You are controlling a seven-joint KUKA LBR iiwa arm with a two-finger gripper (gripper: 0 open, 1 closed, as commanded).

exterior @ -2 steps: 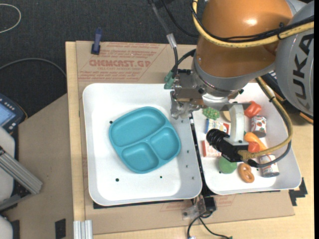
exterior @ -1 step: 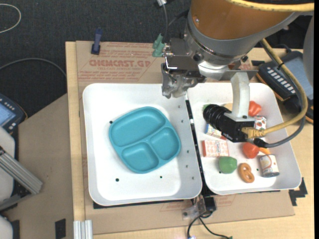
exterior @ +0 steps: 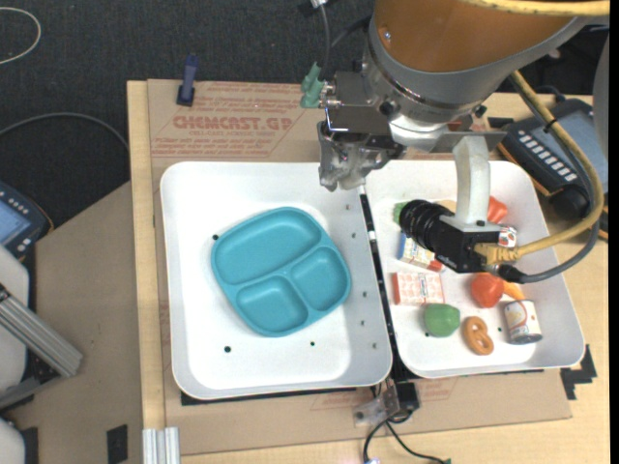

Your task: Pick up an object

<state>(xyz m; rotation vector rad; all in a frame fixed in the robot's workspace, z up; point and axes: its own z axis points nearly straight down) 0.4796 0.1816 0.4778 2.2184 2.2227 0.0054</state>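
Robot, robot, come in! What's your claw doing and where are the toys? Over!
Gripper over the left bin's back right corner, holding nothing visible. Toys lie untouched in right bin. Blue tray in left bin.

You are looking at a teal divided tray (exterior: 280,271) in smooth, matt plastic. The two white bins (exterior: 184,259) are showing glossy moulded plastic. The gripper (exterior: 345,167) is reading as bare, dull metal. The board (exterior: 232,114) underneath is appearing as matt brown cardboard with red print.
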